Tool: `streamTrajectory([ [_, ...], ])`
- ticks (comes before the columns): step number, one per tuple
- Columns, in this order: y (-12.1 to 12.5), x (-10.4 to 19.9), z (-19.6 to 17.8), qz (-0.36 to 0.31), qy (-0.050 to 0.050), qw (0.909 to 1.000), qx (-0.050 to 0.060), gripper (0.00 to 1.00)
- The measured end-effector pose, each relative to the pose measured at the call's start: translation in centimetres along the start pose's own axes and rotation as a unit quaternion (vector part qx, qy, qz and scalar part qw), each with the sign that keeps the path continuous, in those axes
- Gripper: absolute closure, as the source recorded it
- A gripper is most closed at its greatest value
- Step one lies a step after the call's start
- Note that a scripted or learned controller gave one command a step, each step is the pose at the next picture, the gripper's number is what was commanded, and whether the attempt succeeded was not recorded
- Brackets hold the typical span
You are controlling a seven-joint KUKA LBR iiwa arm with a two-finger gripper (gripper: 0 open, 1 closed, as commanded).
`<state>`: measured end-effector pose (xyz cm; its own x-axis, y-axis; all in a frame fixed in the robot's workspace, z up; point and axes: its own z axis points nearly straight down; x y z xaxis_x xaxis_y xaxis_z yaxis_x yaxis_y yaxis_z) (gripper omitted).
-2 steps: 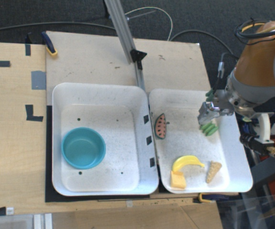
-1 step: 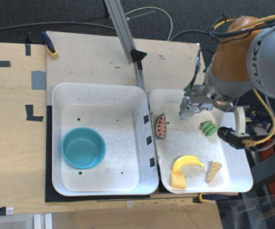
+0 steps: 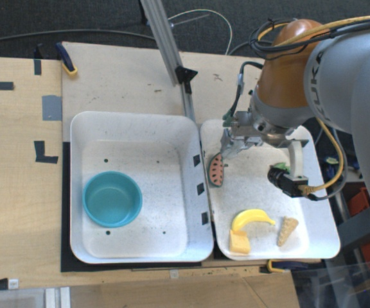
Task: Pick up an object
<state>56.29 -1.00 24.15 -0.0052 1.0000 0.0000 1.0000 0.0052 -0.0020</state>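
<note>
A watermelon slice (image 3: pixel 216 170) lies against the left wall of the right bin (image 3: pixel 313 246). My gripper (image 3: pixel 227 149) hangs just above and to the right of it, fingers pointing down toward the slice. Nothing is visibly between the fingers. A yellow banana (image 3: pixel 252 219), an orange cheese block (image 3: pixel 239 242) and a tan ice-cream cone (image 3: pixel 287 230) lie near the front of the same bin.
The left bin (image 3: pixel 133 130) holds a teal bowl (image 3: pixel 112 199) at its front left. A grey metal pole (image 3: pixel 166 37) slants up from between the bins. The arm's orange band and grey body cover the back right of the right bin.
</note>
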Motion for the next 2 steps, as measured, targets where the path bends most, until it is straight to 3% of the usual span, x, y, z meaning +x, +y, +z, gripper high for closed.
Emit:
streamTrajectory([
  [2,5.0,9.9,-0.2,-0.001,0.001,1.0000,-0.001,1.00],
])
